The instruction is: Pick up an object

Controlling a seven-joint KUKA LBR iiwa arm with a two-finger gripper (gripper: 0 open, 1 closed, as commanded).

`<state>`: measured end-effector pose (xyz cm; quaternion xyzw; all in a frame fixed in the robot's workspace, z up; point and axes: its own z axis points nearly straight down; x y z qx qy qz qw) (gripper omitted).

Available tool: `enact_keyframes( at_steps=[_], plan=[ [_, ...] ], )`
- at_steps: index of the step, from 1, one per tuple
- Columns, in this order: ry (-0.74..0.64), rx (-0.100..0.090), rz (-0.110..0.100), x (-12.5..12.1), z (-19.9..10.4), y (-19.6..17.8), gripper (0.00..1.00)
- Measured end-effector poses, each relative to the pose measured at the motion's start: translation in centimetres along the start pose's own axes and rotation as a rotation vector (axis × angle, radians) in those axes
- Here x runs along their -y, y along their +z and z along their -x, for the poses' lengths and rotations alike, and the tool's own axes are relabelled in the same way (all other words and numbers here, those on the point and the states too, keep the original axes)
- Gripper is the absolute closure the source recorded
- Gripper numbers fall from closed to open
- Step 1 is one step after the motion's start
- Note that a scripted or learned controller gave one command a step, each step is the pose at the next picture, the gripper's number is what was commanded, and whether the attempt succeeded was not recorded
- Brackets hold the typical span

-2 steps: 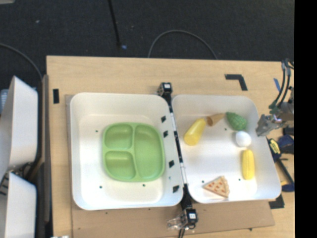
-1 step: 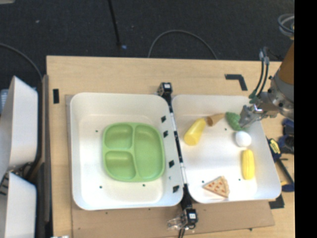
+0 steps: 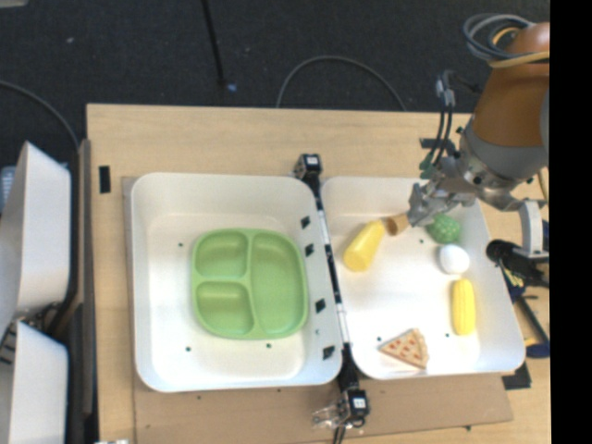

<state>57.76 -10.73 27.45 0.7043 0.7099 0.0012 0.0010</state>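
Robot pincer (image 3: 427, 203) poised low in the right bin (image 3: 499, 340), approaching a pick.
Its opening cannot be told. A green toy (image 3: 446, 228) lies just beside it, a yellow bottle (image 3: 363, 246) nearby; next, descend and close.

We've got a tray (image 3: 250, 283) in the left bin (image 3: 148, 248); bottle (image 3: 363, 246), egg (image 3: 453, 259), corn (image 3: 462, 306) and pizza (image 3: 405, 349) (nearest us) in the right bin (image 3: 388, 303).

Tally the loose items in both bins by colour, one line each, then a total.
Yellow: 2, a bottle-shaped piece and a corn cob
Green: 2, a divided tray and a leafy piece
White: 1, an egg
Orange: 1, a pizza slice
Total: 6
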Motion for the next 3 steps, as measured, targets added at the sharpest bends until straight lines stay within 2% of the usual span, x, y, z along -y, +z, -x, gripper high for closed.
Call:
enact_keyframes(
  at_steps=[2, 3],
  plan=[
    [0.001, 0.0, 0.0, -4.1, -10.7, -0.6, 1.0],
    [0.001, 0.0, -0.003, -5.7, -15.6, 1.4, 1.0]
  ],
)
